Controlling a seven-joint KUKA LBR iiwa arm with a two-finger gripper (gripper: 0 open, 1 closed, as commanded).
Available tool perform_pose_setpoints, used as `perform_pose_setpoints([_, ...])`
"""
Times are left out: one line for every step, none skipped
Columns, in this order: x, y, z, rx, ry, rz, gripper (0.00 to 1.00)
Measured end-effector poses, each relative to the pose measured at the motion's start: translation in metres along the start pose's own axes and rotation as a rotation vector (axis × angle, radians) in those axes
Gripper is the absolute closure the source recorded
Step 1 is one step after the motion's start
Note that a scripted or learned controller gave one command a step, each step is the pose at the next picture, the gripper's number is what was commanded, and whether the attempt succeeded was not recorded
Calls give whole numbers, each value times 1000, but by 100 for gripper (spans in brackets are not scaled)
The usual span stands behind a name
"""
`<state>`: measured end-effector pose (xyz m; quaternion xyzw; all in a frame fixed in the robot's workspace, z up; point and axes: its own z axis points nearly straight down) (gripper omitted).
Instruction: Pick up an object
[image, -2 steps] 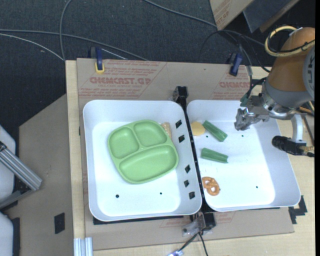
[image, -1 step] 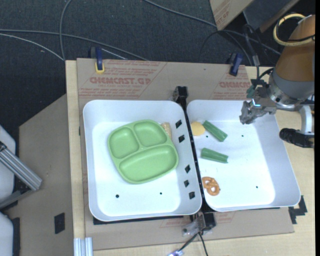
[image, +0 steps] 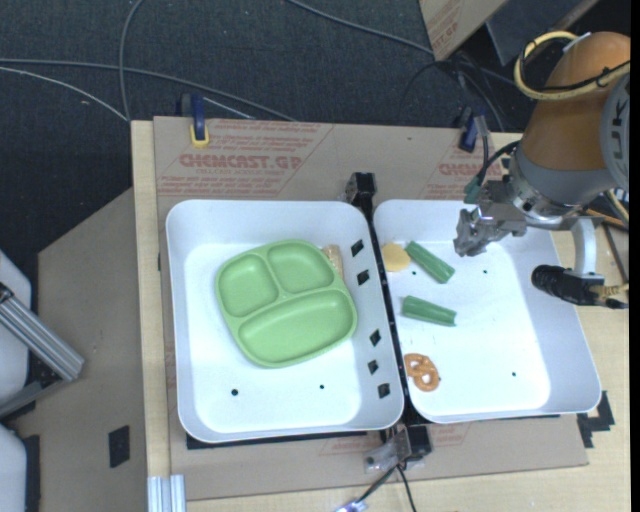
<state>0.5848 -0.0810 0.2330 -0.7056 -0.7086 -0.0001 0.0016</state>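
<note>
**End effector parked over right bin, nothing in its grip**

The arm (image: 565, 110) reached in from 3 o'clock and the end effector (image: 478, 237) hung over the upper part of the right bin (image: 560, 345). Its tips were too dark and small to read, so open or closed could not be told. Nothing was visible between them, so no grasp could be claimed.

Candidates all sat in the right bin, toward its 9 o'clock side:
- upper green piece (image: 430, 262), tilted, lying just at 8 o'clock of the end effector, the closest target
- yellow piece (image: 397, 258), touching or nearly touching that green piece at its 9 o'clock end, close to the divider (image: 374, 290)
- lower green piece (image: 429, 311), lying apart at 6 o'clock of the upper one
- pretzel (image: 422, 372), near the bin's 7 o'clock corner, well apart from the rest

Judgement: the end effector's position suggested the upper green piece was the intended pick. The yellow piece crowding it was a risk, as a finger could land on both.

The left bin (image: 200, 330) held a green divided plate (image: 287, 302), lying flat and roughly centred, with a small tan item (image: 331, 258) at its 1 o'clock edge. Both bins sat on a cardboard sheet (image: 250, 150) on the worktop.
</note>
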Motion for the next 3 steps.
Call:
perform_pose_setpoints([59, -2, 5, 0, 0, -2, 100])
perform_pose_setpoints([117, -7, -1, -2, 1, -3, 100])
perform_pose_setpoints([161, -16, -2, 1, 0, -1, 100])
